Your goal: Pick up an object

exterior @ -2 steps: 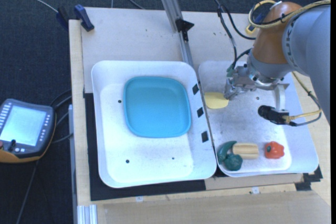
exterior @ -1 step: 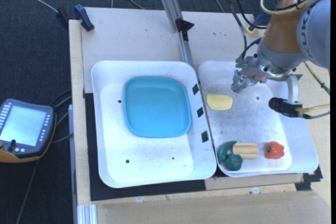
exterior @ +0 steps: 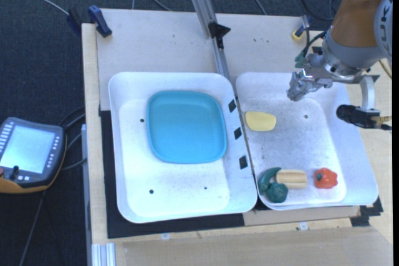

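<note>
Gripper [exterior: 299, 89]: hangs over the right bin's far portion, at about 1 o'clock of that bin's floor; nothing shows between its tips, and whether it stands wide or narrow cannot be told from this slant.

Items, left to right:

1. Handheld control pendant [exterior: 28, 152], on the floor at 9 o'clock of the desk [exterior: 156, 34], well apart from the bins.
2. Left bin [exterior: 124, 196], white and shallow, bearing a blue tray [exterior: 186, 126] near its centre.
3. Right bin [exterior: 358, 159], white and shallow, touching the left bin along the middle seam.
4. Yellow piece [exterior: 260, 121], at 9 o'clock of the right bin, close to the seam; it lies down and left of the gripper, near but apart.
5. Green piece [exterior: 273, 185], at 7 o'clock of the right bin, touching the tan block.
6. Tan block [exterior: 292, 179], at 6 o'clock, between the green piece and the red piece.
7. Red piece [exterior: 325, 178], at 5 o'clock, just beside the tan block.

Step in hand, judged: approach, with no item yet taken. Next move, judged: shift toward 8 o'clock until above the yellow piece, the nearest and least crowded candidate, then descend and close; the front-row trio sits tightly, so a grasp there risks nudging neighbours.
</note>
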Robot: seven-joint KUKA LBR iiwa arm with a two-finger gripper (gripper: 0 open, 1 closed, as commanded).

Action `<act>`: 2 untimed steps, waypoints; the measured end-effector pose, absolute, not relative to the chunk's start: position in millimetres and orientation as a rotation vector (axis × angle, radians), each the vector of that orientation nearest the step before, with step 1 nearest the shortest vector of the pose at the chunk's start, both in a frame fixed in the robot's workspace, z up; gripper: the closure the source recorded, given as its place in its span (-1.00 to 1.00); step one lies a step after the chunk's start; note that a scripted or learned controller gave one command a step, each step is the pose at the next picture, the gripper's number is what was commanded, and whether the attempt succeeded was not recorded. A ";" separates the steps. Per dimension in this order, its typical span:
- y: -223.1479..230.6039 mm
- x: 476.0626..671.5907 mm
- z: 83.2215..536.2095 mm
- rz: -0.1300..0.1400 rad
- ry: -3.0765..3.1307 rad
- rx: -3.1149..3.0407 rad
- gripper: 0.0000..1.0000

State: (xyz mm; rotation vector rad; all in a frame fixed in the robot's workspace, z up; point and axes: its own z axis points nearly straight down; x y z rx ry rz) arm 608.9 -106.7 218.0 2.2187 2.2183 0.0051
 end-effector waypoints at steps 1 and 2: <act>-103.5 619.4 270.8 0.006 2.219 2.218 1.00; -103.5 619.9 294.3 0.003 2.220 2.219 1.00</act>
